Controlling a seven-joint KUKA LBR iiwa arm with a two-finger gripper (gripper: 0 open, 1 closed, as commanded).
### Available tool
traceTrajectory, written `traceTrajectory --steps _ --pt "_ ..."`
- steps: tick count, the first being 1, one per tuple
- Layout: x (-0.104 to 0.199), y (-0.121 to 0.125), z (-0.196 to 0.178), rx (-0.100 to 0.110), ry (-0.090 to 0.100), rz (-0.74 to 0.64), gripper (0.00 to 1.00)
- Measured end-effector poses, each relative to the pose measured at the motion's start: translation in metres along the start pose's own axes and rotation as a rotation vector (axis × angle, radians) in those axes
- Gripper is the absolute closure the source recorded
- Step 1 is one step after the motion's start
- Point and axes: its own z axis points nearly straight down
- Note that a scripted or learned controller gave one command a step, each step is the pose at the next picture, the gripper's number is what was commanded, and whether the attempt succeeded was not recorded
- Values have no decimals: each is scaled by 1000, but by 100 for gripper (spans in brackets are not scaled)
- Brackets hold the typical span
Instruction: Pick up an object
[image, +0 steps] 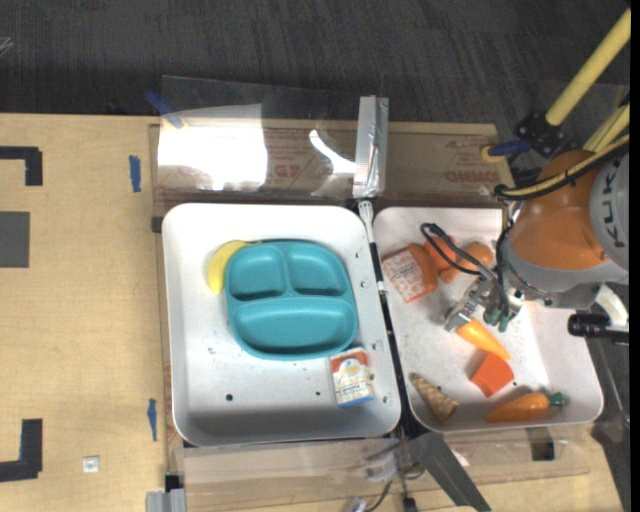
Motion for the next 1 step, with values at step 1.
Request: traceTrajectory --steps 1 --pt "-25 76 -152 5 9 250 100"
